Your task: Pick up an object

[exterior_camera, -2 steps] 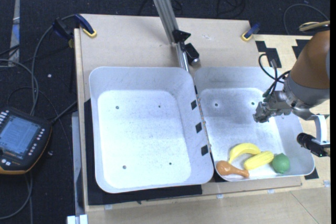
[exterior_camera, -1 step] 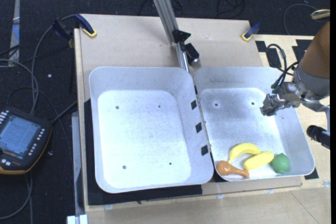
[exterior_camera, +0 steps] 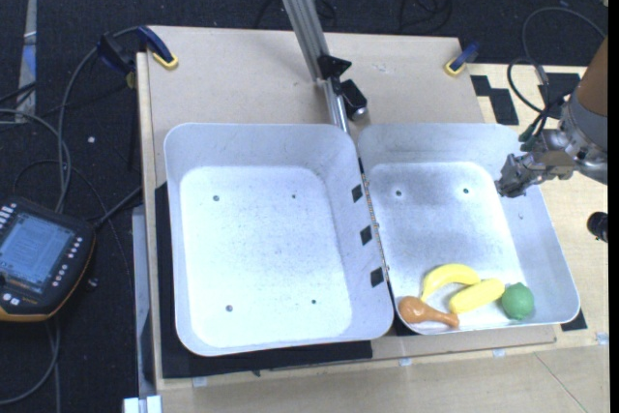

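Observation:
In the right bin [exterior_camera: 542, 237], near its front edge, lie a yellow banana-shaped object [exterior_camera: 449, 279], a second yellow piece [exterior_camera: 478, 295], an orange-brown pear-like object [exterior_camera: 426, 311] and a green ball [exterior_camera: 518, 302], all close together. My gripper [exterior_camera: 512, 180] hangs at the right bin's far right rim, well behind those objects and apart from them. Nothing shows between its fingers. Whether they are spread or closed is too small to make out.
The left bin [exterior_camera: 261, 237] sits beside the right one, joined along a middle ridge with black clips [exterior_camera: 366, 234]. A slanted metal pole [exterior_camera: 302, 5] crosses the back of the bench. A teach pendant [exterior_camera: 34, 256] lies off the bench at left.

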